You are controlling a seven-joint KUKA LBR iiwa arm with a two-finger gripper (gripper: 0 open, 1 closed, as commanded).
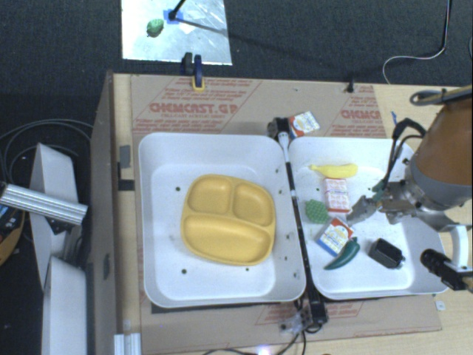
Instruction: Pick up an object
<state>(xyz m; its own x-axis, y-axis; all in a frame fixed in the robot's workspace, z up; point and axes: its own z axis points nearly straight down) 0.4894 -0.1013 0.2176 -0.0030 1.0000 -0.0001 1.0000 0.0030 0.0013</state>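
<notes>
Objects in right bin (414, 287): two cartons (337, 195), one banana (334, 170), one pepper (342, 256); pincer (362, 210) grip unclear

Hand (363, 208) perhaps over right bin (369, 283)

The right bin (414, 283) holds a yellow banana (334, 170), 2 small cartons (337, 195), a green pepper (342, 254) and a black block (386, 253), all lying flat.

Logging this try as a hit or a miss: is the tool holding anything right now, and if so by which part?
Nothing is held. The tool hovers low in the right bin, its tips just right of the small red-and-white box, with nothing between them.
</notes>
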